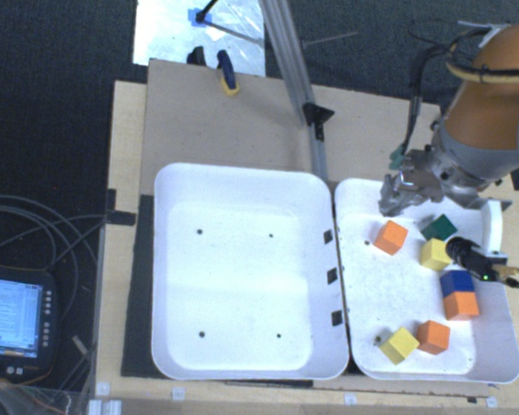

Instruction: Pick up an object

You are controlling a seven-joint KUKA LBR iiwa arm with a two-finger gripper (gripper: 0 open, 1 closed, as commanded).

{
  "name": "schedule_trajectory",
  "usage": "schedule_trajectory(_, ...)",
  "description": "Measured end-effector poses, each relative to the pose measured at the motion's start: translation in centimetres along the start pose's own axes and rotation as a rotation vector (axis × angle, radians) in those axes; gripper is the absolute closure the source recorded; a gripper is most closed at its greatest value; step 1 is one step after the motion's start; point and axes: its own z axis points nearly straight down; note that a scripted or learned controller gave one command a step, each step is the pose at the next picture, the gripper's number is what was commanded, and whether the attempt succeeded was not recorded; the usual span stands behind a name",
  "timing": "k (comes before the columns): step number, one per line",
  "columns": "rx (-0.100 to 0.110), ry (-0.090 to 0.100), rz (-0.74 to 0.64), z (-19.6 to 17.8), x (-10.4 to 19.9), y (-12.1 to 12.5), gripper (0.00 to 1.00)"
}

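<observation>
Just below tool [393, 204], orange cube [390, 236].

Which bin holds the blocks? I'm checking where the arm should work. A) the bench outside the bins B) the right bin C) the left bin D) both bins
B: the coloured blocks, such as the orange block and the yellow block, all lie in the right bin, where the pincer hovers near its far edge.
</observation>
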Motion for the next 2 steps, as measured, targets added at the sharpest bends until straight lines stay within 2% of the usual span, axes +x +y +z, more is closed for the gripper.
schedule_trajectory(1,0.003,0.001,0.000,1.7,5.4,-1.8,1.00)
schedule_trajectory(2,0.001,0.001,0.000,1.7,10.4,-3.0,1.00)
